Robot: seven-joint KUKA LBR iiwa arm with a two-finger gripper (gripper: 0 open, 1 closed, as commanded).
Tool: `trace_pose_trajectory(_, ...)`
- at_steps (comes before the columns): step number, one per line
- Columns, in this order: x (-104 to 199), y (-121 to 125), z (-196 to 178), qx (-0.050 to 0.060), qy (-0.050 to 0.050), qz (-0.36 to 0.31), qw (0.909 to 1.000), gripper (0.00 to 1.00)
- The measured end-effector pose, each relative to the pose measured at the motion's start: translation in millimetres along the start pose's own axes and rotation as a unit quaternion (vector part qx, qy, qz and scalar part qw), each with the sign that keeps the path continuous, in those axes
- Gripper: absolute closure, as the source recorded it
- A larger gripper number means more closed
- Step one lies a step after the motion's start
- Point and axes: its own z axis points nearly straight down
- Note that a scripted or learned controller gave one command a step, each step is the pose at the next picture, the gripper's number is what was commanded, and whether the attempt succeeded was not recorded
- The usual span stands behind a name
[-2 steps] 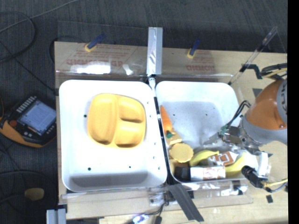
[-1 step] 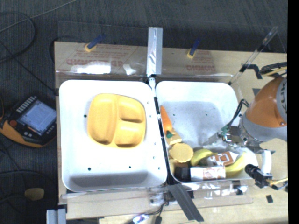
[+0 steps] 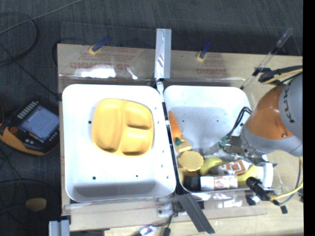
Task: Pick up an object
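A: Where do we stand? The gripper (image 3: 235, 150) hangs low over the crowded end of the right bin (image 3: 203, 89). The wrist covers it from above, so we cannot tell whether it is spread or pressed together, nor whether it pinches anything.

B: Agreed. Our likeliest pick is the banana (image 3: 211, 164), just beside the gripper on the side toward the divider. An orange-and-white packet (image 3: 236, 168) lies almost under the gripper, toward the bin's front wall. Further toward that wall a white bottle (image 3: 220, 183) lies on its side.

A: That crowding is our worry. Everything there touches or nearly touches: the banana against the round yellow lid (image 3: 190, 160), the packet against the bottle. If we close here, we judge that we may catch two things at once. Or we may catch only an edge of one, and it slips out on the lift.

B: The banana is curved and smooth, and the bottle is round. Either could roll out of a shallow pinch. The front wall is also close behind the pile, so a descent a little off could strike the rim or jam the bottle against it.

A: The carrot (image 3: 174, 127), well away from the gripper along the divider, lies freer, and we judge it the safer target. The yellow tray (image 3: 123, 127) in the left bin (image 3: 74, 141) is farthest off and looks wide for this gripper.
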Motion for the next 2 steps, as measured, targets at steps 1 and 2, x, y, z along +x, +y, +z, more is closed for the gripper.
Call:
trace_pose_trajectory(1,51,73,2,0.001,0.001,-0.005,1.0,0.0)
trace_pose_trajectory(2,46,5,0,0.001,0.002,0.065,0.9979,0.0)
